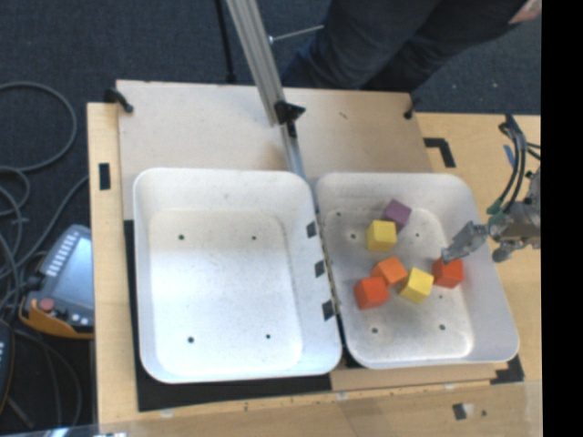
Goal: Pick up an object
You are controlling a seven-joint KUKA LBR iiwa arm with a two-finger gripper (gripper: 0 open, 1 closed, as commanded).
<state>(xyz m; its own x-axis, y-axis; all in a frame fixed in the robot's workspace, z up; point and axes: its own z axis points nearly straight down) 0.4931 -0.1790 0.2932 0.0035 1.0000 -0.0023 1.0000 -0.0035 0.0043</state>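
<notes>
1. The grey two-finger gripper (462, 247) reaches in from the right, low over the right-hand shallow white bin (455, 340).
2. Its tip sits right above the red cube (447, 273) near the bin's right wall; touching or just clear, hard to call.
3. Whether the jaws stand apart or together cannot be told from here.
4. Nearby lie a yellow cube (418, 284), an orange cube (391, 269), a second red-orange cube (371, 291), another yellow cube (382, 235) and a purple cube (396, 213).
5. This looks like the approach step, nothing lifted yet.
6. Next move likely calls for settling around the red cube, closing, then rising without nudging the yellow neighbour.
7. The left-hand white bin (155, 244) plays no part.
</notes>
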